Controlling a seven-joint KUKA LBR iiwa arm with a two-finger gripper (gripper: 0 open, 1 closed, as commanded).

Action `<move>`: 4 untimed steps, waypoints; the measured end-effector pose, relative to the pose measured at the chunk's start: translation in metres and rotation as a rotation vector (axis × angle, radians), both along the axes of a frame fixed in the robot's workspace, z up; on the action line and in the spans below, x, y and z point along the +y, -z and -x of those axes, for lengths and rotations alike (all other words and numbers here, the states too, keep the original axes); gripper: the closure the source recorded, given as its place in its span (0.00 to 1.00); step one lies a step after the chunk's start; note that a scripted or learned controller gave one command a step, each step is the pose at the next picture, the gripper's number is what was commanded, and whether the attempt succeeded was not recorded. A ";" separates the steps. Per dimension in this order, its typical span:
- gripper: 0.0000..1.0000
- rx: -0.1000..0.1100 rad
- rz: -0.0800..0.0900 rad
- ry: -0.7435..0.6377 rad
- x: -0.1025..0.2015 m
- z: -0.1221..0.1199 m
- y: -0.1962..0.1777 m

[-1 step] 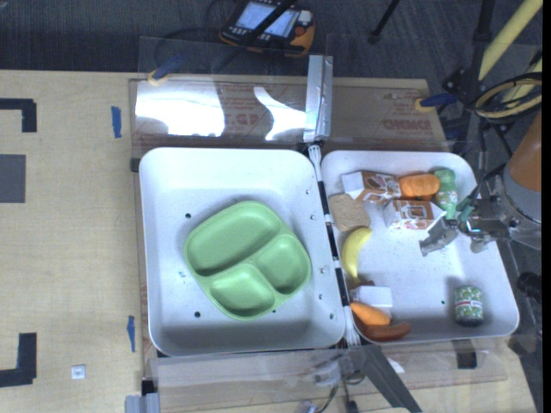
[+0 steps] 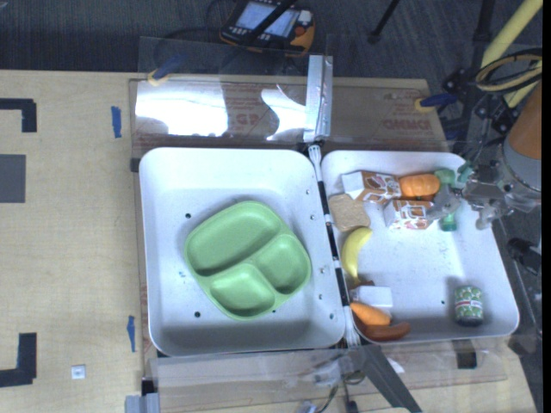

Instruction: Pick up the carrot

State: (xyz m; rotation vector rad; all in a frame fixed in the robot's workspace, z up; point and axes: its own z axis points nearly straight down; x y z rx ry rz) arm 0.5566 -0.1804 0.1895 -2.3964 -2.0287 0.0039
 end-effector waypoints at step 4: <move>1.00 0.002 0.001 0.270 0.042 -0.076 -0.020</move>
